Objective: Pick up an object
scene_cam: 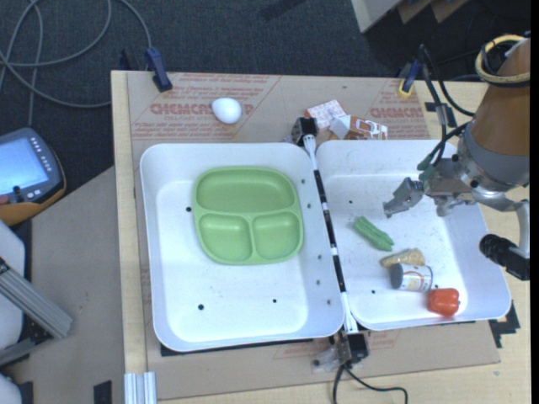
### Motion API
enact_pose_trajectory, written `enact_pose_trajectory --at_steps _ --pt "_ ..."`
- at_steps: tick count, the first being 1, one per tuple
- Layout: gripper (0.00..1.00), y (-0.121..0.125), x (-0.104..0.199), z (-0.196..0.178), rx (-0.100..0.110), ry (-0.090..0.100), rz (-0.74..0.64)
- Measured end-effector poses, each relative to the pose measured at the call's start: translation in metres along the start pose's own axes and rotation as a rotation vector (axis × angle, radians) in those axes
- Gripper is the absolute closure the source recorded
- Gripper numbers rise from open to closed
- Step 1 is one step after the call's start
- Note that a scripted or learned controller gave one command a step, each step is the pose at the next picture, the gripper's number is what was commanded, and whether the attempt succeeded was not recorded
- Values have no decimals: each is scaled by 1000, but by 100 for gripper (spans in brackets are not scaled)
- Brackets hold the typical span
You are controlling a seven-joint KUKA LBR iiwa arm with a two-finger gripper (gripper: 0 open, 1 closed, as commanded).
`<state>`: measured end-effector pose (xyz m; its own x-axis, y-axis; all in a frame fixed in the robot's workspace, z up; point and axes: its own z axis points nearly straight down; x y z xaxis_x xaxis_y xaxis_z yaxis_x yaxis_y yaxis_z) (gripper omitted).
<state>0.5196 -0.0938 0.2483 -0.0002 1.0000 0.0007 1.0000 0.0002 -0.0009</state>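
The right bin (472, 251) holds a green pod-shaped toy (372, 232), a tan wedge (402, 258), a small jar lying on its side (411, 278) and a red round toy (444, 301). My gripper (418, 205) hangs over the upper middle of this bin, above and to the right of the green pod. Its two grey fingers (399, 202) are spread open with nothing between them. The arm's orange band (505, 116) rises at the right edge.
A green divided plate (210, 194) lies in the left bin (168, 293). A white egg-shaped object (226, 109) and some small packets (338, 121) sit on the bench behind the bins. Blue clamps (157, 67) hold the board's back corners.
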Motion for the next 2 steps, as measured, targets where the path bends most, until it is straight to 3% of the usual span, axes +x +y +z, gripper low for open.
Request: enact_pose_trajectory --at_steps 1,2 --pt "0 38 1 113 1 0 1" --pt "0 54 -3 164 2 0 1"
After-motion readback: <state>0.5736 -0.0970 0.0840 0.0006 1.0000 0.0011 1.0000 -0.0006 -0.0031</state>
